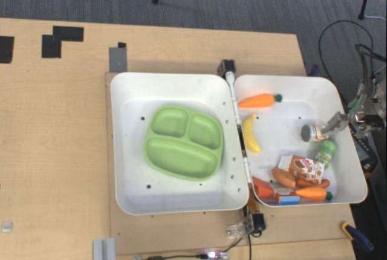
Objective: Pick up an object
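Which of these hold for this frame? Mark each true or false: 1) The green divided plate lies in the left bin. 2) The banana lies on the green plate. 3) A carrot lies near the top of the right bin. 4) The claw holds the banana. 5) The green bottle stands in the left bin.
1) True: the green divided plate lies in the left bin.
2) False: the banana lies in the right bin, by the divider.
3) True: the carrot lies there.
4) False: the claw is at the right bin's far side, apart from the banana.
5) False: the green bottle is in the right bin.
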You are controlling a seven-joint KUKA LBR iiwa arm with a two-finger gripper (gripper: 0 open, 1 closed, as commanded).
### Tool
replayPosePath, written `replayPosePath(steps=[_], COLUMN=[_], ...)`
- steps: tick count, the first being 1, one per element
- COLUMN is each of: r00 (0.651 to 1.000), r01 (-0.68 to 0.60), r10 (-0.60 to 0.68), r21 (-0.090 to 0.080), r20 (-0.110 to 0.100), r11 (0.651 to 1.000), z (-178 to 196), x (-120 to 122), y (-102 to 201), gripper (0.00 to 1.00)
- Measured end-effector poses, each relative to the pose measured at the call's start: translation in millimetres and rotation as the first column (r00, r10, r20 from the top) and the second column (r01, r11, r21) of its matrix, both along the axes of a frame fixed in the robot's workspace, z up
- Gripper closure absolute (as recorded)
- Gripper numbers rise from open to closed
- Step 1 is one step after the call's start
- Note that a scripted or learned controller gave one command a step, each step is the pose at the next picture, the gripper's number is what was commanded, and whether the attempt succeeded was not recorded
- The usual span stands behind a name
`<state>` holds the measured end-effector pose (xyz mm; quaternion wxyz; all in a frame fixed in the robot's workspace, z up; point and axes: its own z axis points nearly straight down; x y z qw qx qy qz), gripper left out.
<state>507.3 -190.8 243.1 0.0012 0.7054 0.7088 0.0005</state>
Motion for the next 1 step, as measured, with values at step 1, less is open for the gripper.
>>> replayPosePath(steps=[1], r00=[0.992], r01=[-0.128], r10=[0.128], r21=[0.002], r20=[-0.002], r11=[0.992], z=[-132.3], x=[-18.1], y=[49.0], gripper=[0.0])
